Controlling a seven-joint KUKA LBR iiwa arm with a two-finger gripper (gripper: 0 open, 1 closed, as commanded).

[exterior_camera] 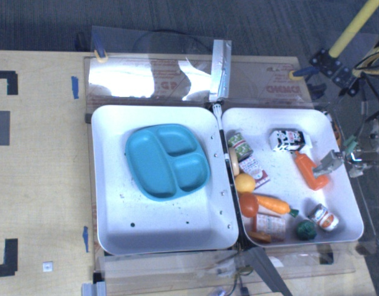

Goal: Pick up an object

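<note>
Metal two-finger gripper [330, 163], finger state indiscernible, at three o'clock in right white bin [347, 217], touching orange plastic bottle [310, 170]; labels unreadable.

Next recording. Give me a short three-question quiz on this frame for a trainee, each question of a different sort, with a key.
1. True or false: the blue divided tray lies in the left bin.
2. Multiple choice: the carrot in the right bin lies closest to which item? A. the black-and-white carton B. the yellow fruit C. the blue divided tray
3. Fill in: the gripper sits at the right bin's right side, beside an object of what colour?

Key: 1. True. 2. B. 3. Orange: the orange object lies just left of the gripper.
</note>
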